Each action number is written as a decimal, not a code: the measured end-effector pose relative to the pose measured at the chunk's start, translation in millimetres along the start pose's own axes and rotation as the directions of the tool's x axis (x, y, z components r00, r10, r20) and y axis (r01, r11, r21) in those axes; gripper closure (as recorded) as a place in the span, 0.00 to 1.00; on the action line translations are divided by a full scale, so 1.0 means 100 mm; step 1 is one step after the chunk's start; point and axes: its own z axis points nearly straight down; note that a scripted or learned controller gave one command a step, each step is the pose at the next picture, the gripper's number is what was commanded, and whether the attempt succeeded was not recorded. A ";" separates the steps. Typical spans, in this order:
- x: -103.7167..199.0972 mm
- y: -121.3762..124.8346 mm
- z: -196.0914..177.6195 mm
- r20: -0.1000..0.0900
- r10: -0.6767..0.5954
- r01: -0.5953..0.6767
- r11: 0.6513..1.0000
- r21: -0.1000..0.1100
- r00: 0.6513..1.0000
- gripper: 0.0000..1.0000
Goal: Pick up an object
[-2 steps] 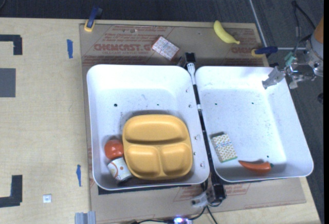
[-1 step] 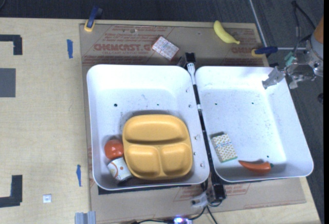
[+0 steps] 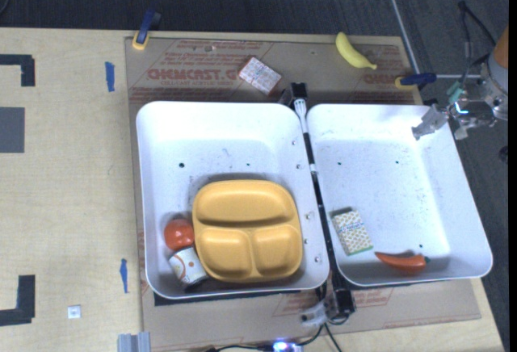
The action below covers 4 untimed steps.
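Note:
My gripper hangs over the far right corner of the right bin, open, with nothing between its fingers. In that bin lie a small speckled packet and a red-orange chili-shaped toy, both near the front edge and well below the gripper. The left bin holds a large yellow divided tray, with an orange-red ball and a small white and orange can at its left side.
Behind the bins, on the brown board, lie a yellow banana and a patterned card. Blue clamps grip the board's back edge. The bins' shared rims run down the middle.

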 end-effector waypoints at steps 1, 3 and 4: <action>0.00 0.00 0.00 0.000 0.000 0.000 1.000 0.000 1.000 0.00; 0.00 0.00 0.00 0.000 0.000 0.000 1.000 0.000 1.000 0.00; 0.00 0.00 0.00 0.000 0.000 0.000 1.000 0.000 1.000 0.00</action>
